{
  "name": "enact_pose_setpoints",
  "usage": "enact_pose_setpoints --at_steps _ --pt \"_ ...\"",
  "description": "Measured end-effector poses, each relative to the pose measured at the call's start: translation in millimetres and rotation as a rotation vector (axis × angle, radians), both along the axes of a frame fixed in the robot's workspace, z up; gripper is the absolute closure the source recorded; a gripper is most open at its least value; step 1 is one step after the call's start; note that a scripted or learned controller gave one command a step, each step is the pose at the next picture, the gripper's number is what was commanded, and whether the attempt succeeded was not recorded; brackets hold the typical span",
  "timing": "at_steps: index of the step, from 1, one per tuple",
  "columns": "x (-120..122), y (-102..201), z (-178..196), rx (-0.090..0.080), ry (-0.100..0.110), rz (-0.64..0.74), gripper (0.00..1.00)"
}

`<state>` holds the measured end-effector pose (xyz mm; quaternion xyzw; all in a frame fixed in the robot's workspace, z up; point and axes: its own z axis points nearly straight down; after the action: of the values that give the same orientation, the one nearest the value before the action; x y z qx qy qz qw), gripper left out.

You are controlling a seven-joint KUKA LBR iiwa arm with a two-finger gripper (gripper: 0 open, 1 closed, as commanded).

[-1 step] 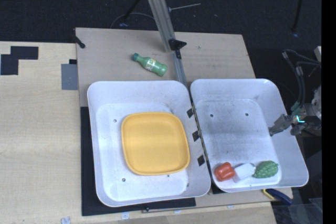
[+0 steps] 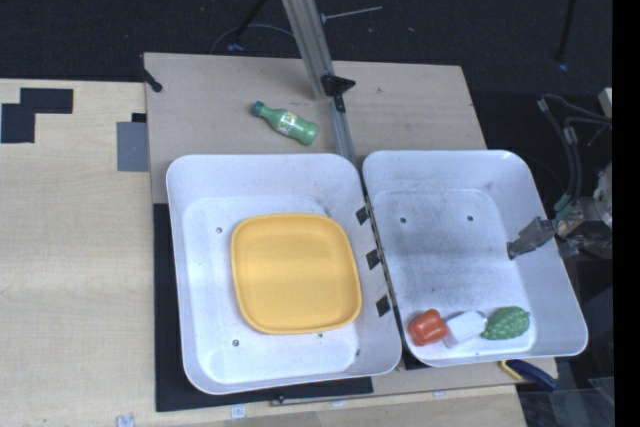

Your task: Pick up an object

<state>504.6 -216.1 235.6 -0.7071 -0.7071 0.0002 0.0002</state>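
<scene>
Right bin (image 2: 470,177) is mostly bare, pepper (image 2: 428,326), white block (image 2: 465,326) and green thing (image 2: 506,323) hugging its 6 o'clock edge, hand (image 2: 527,240) at the 3 o'clock rim, can't tell its spread.

Gripper (image 2: 520,247) low at far right, pointing left; arm mostly off-frame, pose seemingly near-horizontal.

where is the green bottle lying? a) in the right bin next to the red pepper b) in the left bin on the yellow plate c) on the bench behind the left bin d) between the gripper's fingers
c: the green bottle lies on its side on the tan bench, beyond the far rim of the left bin, outside both bins.
</scene>
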Motion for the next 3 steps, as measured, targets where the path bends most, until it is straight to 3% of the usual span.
enact_pose_setpoints --at_steps 2,3 --pt "1 3 -116 0.002 0.005 0.0 0.0" --pt "2 3 -144 0.0 -0.001 0.001 0.0"
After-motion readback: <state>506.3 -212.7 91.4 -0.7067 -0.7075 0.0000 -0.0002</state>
